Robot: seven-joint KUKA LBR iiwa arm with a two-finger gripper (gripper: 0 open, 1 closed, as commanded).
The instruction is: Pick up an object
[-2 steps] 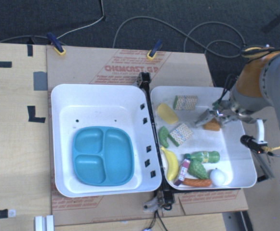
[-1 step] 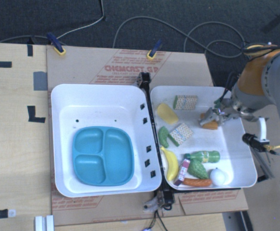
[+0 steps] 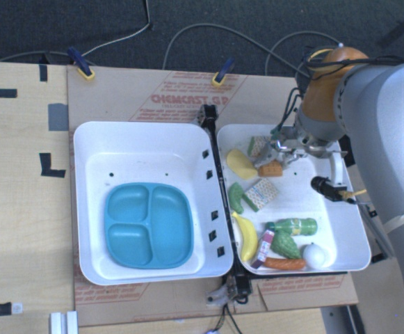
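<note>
blue tray, white bins, yellow banana, green bottle

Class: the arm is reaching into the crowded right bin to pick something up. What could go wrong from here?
1. The gripper hangs among closely packed toys: it may nudge the small orange-brown piece or the yellow piece instead of gripping one.
2. It works close to the right bin back wall, so a collision seems possible.

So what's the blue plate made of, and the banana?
The blue divided plate looks like smooth, matte plastic: one even colour with soft moulded ridges between three sections. The banana is probably toy plastic too, since its yellow is uniform and slightly shiny, though a real one can't be ruled out.
</note>
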